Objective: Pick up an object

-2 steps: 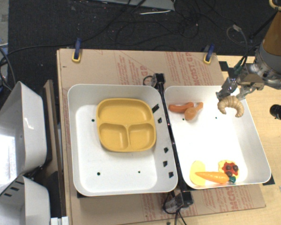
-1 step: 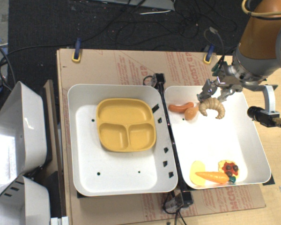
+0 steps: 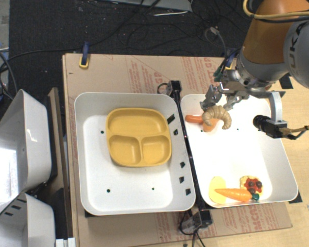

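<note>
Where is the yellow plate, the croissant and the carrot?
yellow plate (image 3: 139,137): camera view, on the ridge between its compartments, left bin.
croissant (image 3: 219,117): camera view, middle of its curved tan body, right bin.
carrot (image 3: 233,193): camera view, middle of its orange body, right bin's near edge.

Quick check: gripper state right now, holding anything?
Gripper: cannot be told; it sits right over the croissant in the right bin.

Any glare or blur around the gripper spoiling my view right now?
Camera view: the right bin floor is washed out bright, so edges fade; the gripper is dark and slightly soft above the croissant; the yellow tray is evenly lit and sharp.
</note>
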You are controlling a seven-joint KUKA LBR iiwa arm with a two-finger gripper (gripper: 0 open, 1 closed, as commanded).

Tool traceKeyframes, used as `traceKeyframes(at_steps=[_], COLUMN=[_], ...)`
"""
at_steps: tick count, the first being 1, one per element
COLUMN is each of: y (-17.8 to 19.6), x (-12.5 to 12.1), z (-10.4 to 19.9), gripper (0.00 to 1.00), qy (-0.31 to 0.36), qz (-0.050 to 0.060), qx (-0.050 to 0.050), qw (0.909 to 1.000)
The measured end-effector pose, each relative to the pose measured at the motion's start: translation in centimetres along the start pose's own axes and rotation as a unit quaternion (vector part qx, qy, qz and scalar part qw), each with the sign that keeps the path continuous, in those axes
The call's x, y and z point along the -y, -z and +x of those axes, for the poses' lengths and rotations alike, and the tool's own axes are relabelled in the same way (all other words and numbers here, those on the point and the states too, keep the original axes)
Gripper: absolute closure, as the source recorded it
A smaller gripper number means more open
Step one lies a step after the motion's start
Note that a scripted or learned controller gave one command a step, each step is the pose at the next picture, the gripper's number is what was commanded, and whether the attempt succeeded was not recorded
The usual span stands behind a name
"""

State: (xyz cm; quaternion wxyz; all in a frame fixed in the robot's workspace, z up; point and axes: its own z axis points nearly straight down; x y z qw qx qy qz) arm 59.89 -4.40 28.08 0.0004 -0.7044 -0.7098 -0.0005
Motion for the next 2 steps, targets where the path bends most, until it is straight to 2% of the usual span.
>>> traceKeyframes(at_steps=[2], y=[-2.9], x=[0.0], z=[12.2], gripper=[1.00], qy=[0.001], qz=[0.001], qx=[0.000], qw=[1.0000])
